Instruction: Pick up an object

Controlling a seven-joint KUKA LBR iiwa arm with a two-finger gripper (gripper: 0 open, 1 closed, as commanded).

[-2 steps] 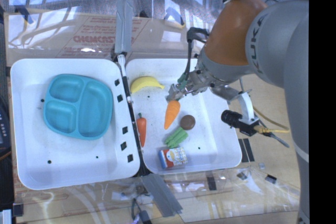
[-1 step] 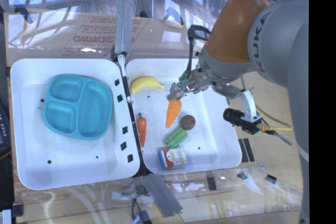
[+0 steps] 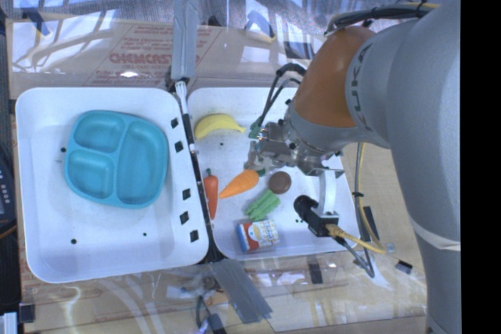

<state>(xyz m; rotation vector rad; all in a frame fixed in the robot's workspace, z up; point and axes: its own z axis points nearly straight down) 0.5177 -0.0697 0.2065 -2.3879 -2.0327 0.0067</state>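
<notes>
The gripper (image 3: 262, 160) hovers low over the right bin (image 3: 235, 102), just above an orange toy carrot (image 3: 240, 183); its finger state cannot be told. The approach appears underway; next comes descent and closing on the carrot.

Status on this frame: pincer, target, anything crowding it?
Pincer low in right bin, over carrot; nothing seen gripped. Brown ball, green piece and banana close by.
</notes>
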